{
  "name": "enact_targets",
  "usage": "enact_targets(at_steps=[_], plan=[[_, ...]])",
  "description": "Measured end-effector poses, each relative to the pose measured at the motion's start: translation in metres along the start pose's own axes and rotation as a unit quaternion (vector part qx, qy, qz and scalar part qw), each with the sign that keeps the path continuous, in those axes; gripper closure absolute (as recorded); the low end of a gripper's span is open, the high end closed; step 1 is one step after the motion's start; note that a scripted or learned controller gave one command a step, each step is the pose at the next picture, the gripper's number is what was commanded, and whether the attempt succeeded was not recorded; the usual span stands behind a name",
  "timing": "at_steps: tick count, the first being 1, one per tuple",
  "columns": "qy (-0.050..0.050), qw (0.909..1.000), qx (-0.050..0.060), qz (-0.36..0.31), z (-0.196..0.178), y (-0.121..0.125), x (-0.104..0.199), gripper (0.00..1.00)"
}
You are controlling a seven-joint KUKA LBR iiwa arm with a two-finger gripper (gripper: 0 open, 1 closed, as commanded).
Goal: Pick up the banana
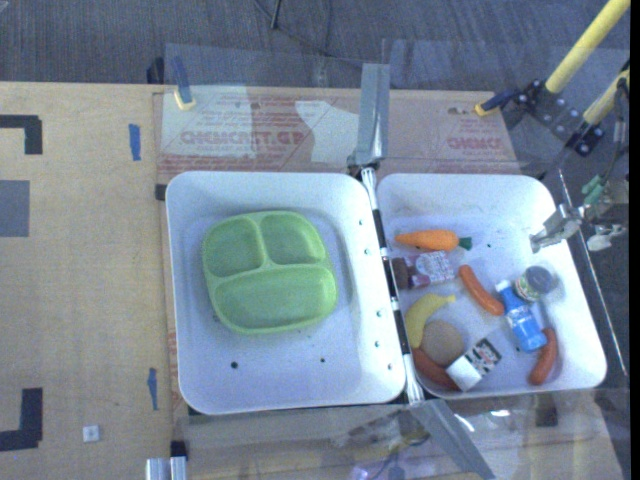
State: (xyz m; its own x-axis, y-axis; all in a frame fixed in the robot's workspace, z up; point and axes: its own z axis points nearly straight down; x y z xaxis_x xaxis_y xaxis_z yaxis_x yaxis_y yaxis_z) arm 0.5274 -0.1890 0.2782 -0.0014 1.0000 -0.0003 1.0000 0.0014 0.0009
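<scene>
The yellow banana (428, 311) lies in the right bin (480, 190), near its left wall and partly tucked behind a brown round item (445, 338). My gripper (561, 230) shows as small grey metal parts over the right bin's right rim, far right of the banana and a little farther back. Nothing is visibly held in it. The rest of the arm is cut off at the frame's right edge.
Around the banana lie a carrot (427, 239), a small packet (431, 266), an orange sausage (481, 289), a blue bottle (522, 324), a round can (539, 282), a white cup (463, 373) and two red sausages (543, 358). The left bin (190, 368) holds a green divided plate (268, 271).
</scene>
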Motion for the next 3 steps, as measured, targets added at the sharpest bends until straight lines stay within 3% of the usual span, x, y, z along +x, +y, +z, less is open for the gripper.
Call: enact_targets(at_steps=[1,2,3], plan=[[0.000,0.9720,0.000,0.235,-0.009,0.038,0.066,0.00],[0.000,0.9482,0.002,0.318,-0.028,-0.001,0.127,0.00],[0.000,0.9313,0.003,0.364,0.015,-0.047,0.160,0.00]])
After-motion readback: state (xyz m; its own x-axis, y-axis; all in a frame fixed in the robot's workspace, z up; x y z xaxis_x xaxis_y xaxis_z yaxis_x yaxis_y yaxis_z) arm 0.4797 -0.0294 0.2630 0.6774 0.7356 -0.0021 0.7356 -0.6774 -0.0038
